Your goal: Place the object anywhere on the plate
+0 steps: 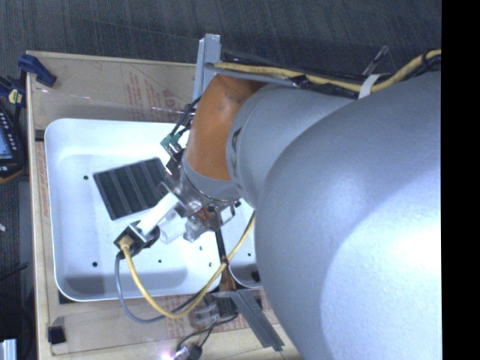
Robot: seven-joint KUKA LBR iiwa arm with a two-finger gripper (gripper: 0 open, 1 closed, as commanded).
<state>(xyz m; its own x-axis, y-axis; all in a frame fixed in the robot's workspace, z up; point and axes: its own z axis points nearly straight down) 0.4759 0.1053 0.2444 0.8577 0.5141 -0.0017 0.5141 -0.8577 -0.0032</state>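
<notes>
Closest to us, our grey arm (352, 223) covers the right bin; the gripper (187, 220) hangs over the left bin (67, 201) beside a black ribbed plate (131, 187). Red bench lettering is unreadable.

White bin (64, 201) — dark ribbed plate (131, 187) — orange-banded grey arm (337, 223).

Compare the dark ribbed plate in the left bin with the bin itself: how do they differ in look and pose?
The ribbed plate is dark grey, while the left bin is white. The plate's top carries parallel ridges; the bin's floor is smooth with a few small dark holes. The plate lies skewed to the bin's walls. Both are roughly rectangular.
</notes>
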